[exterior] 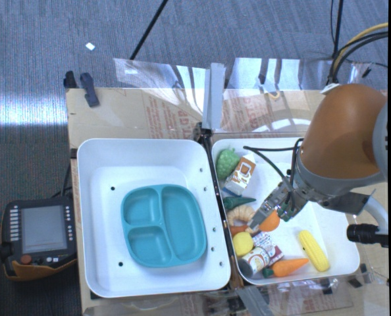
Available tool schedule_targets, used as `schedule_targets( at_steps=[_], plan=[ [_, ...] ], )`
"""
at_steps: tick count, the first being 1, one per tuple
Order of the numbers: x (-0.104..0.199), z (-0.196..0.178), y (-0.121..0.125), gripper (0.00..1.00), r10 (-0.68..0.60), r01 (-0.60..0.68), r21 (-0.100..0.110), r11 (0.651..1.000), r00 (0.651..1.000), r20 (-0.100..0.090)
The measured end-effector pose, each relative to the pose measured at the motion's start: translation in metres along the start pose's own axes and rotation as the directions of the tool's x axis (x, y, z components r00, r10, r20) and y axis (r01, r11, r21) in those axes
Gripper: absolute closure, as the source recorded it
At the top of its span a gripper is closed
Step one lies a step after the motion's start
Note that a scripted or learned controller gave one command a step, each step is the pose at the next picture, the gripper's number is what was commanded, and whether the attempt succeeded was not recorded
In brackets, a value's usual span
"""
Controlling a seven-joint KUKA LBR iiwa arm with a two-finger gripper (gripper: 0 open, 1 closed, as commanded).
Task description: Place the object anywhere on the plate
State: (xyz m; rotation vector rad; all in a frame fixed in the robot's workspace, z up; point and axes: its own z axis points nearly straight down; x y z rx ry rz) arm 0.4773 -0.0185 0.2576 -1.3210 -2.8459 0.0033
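Nearest, the teal plate [163,224] lies in the left bin [97,170]. Right of the plate, the gripper [264,217] pinches a small orange object [270,221] above the right bin [343,259]. Beyond the plate lie the cardboard-topped bench [136,114] and grey carpet [51,31].

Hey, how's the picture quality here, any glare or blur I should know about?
Camera view: strong glare off the clear panels behind the bins; white bin walls nearly blown out; the plate is evenly lit and sharp; the arm looms large and soft-edged, and small toys by the gripper look slightly blurred.
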Motion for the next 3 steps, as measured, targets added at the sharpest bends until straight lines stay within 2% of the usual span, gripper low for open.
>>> schedule_targets(
  at_steps=[1, 2, 3],
  plan=[
    [0.047, 0.042, 0.037, 1.0, 0.237, -0.237, 0.007, 0.971, 0.971, -0.002],
    [0.1, -0.01, 0.083, 1.0, 0.346, -0.346, 0.002, 0.938, 0.938, 0.001],
    [0.1, -0.01, 0.082, 0.0, 0.346, -0.346, 0.004, 0.938, 0.938, 0.002]
  ],
)
